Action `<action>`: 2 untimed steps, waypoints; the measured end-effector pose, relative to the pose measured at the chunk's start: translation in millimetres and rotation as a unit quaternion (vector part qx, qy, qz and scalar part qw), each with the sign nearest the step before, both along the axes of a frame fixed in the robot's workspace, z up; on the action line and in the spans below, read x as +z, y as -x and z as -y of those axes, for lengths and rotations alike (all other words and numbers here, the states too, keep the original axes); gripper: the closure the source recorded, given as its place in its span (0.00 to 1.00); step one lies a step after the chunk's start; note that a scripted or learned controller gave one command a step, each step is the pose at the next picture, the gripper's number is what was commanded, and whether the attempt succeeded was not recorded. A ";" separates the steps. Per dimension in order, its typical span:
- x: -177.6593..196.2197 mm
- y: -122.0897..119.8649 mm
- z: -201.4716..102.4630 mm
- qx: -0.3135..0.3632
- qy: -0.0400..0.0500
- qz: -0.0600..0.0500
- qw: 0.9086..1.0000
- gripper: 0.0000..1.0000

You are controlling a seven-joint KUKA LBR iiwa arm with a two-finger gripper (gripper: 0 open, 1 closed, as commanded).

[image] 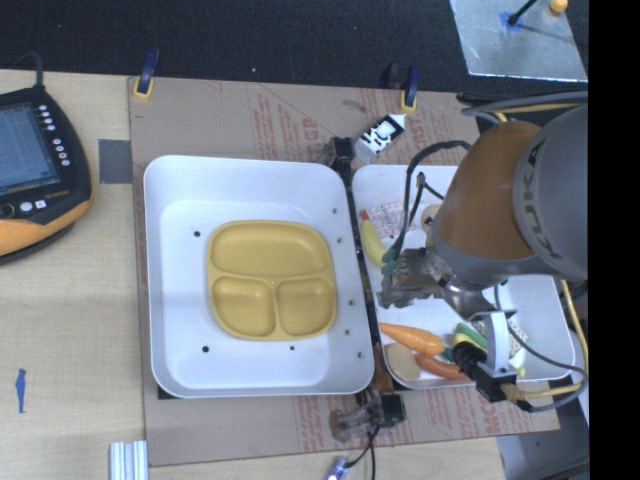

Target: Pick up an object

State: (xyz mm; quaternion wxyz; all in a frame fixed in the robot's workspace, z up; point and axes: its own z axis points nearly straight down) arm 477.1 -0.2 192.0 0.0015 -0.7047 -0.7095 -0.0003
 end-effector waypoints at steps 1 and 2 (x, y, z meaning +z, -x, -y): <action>-0.4 0.7 -56.5 0.001 0.002 0.000 1.000 1.00; -0.3 0.3 11.8 -0.003 0.001 -0.001 1.000 1.00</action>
